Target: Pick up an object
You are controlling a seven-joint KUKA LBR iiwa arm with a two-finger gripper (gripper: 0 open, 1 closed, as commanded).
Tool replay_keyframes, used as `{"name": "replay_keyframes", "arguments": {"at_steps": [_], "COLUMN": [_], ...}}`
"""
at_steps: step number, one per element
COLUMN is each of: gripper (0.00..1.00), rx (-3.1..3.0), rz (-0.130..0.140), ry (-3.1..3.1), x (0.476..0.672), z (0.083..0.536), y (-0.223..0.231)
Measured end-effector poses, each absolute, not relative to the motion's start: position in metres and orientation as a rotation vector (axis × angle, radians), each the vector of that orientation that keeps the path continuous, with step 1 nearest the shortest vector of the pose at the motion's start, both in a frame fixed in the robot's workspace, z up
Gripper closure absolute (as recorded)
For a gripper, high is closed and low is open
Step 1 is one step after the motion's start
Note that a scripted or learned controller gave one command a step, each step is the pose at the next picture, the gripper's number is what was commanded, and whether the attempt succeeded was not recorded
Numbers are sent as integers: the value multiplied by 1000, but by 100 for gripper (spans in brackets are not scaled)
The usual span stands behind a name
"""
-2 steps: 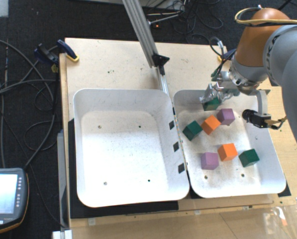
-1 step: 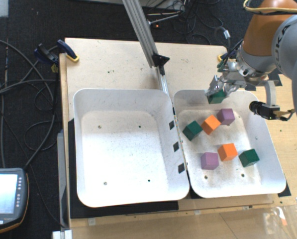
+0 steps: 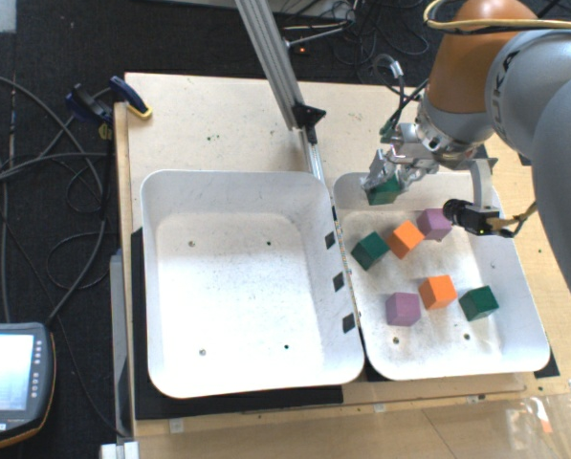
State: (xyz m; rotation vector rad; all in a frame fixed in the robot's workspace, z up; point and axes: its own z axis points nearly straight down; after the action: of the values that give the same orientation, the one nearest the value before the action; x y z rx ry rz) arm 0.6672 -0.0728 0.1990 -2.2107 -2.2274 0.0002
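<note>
A: Where's the green block (image 3: 384, 192)?
B: Pinched between the fingers of the hand (image 3: 388, 182), hanging above the right bin's (image 3: 524, 347) far corner; other blocks lie nearer the camera

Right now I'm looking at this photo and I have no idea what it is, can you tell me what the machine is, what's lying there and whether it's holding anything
It's one camera fixed above a bench, looking down at a slant. The grey and orange machine on the right is a robot arm; its end effector is the grasping part. Two shallow white bins sit side by side. The right bin holds six loose blocks: two green, two orange, two purple. The end effector appears to hold a seventh, a green block, lifted over that bin's far edge.
</note>
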Motion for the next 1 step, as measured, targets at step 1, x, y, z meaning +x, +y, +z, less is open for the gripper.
{"name": "replay_keyframes", "arguments": {"at_steps": [1], "gripper": [100], "rx": [-2212], "rz": [-4], "ry": [-2231], "x": [673], "z": [205], "y": [-14]}}
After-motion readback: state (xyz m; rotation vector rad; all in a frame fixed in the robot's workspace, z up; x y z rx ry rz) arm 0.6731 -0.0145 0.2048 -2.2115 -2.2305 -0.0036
